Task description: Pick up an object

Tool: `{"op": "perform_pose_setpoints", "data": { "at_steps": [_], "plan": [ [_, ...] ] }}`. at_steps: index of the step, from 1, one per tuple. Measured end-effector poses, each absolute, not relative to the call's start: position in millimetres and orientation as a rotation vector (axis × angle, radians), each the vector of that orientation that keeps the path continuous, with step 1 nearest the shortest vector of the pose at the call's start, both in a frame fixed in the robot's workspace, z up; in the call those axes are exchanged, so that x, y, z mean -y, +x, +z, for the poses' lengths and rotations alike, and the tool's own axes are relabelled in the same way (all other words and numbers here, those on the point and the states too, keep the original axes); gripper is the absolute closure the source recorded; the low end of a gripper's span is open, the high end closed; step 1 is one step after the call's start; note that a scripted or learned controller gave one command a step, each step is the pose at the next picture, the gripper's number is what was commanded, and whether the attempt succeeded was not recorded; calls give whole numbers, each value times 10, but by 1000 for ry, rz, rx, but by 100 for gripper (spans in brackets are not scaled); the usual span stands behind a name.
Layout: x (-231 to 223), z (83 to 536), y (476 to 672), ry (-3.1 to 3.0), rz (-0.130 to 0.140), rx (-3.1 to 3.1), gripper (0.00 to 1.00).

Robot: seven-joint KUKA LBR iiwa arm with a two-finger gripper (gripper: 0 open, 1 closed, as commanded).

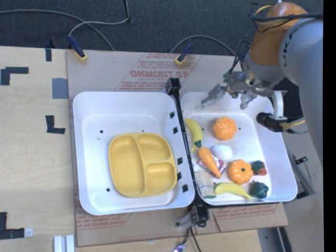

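The two-finger metal gripper (231, 94) hangs over the far edge of the right-hand shallow white bin (277, 156), its fingers spread wide with nothing between them. Every candidate lies nearer the camera than the gripper, down inside that bin. Closest is a round orange plastic pumpkin (224, 128), just below the gripper and a touch toward the bin's middle; it has no long axis to speak of, so I'd judge it the easiest approach from straight above.

Counting the rest: a second orange pumpkin (240, 171), two yellow bananas, one (193, 133) along the dividing wall and one (232, 190) at the near edge, one orange carrot (209, 161) lying diagonally, one white egg (223, 152), and dark green pieces I can't identify. The left-hand white bin (89, 140) carries a single yellow divided plate (142, 164) with three compartments.
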State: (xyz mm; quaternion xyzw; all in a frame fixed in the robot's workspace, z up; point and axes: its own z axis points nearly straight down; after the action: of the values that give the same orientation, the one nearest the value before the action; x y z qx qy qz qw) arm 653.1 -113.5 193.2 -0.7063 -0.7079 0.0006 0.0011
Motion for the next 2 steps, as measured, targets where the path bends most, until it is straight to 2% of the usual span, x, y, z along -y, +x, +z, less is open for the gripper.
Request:
{"op": "perform_pose_setpoints", "data": {
  "at_steps": [1, 2],
  "plan": [
    [1285, 942, 6250, -2220, 2, 2222, 0],
    [1187, 862, 5895, -2242, 9, 2225, 0]
  ]
}}
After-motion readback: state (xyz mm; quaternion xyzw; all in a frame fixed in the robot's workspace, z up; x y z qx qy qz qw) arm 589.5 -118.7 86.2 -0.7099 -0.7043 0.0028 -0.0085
